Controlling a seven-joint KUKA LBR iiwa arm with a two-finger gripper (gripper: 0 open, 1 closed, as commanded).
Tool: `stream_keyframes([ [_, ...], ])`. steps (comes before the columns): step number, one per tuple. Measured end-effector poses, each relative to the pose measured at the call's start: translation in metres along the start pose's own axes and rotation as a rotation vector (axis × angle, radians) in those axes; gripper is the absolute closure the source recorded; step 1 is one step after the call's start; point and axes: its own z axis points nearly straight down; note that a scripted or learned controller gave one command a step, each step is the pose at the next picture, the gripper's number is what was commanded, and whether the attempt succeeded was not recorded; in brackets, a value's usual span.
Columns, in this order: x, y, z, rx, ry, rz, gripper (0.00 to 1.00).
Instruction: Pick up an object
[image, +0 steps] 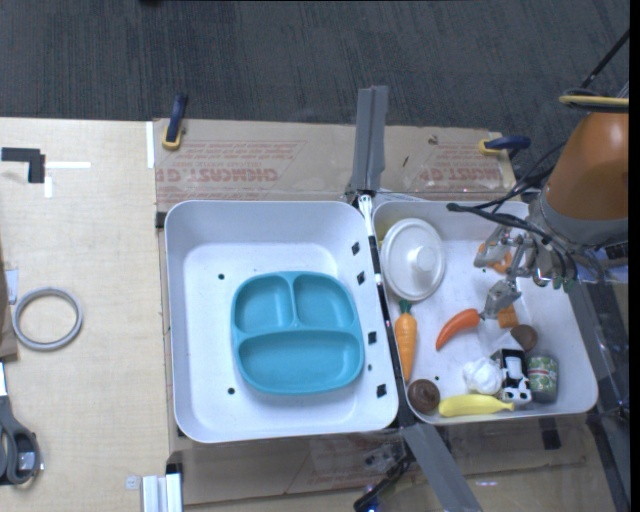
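The right bin (560, 405) holds several small items: a white upturned bowl (415, 258), a carrot (405, 342), a red pepper (457, 326), a yellow banana (476, 405), a brown round piece (423, 395), a white crumpled item (482, 375) and a greenish can (542, 378). My gripper (502, 285) hangs low over the right half of this bin. It is just right of the pepper's tip and above a small orange piece (509, 317) and a brown lump (523, 338). I see nothing held in it.
The left bin (190, 330) contains a blue divided plate (297, 332). A metal divider (369, 140) runs between the bins at the back. A grey ring (45, 317) lies on the bench at the left, and clamps hold cardboard at the back.
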Motion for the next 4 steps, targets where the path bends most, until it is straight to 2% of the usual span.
stream_keyframes([
  [1, 0.051, -0.005, 0.027, -0.001, 0.004, 0.087, 0.00],
  [2, 0.049, -0.005, 0.017, 0.000, 0.000, 0.084, 1.00],
  [3, 0.106, 0.017, 0.022, -0.001, -0.015, 0.199, 1.00],
  [4, 0.107, -0.031, 0.022, -0.022, -0.013, -0.054, 1.00],
])
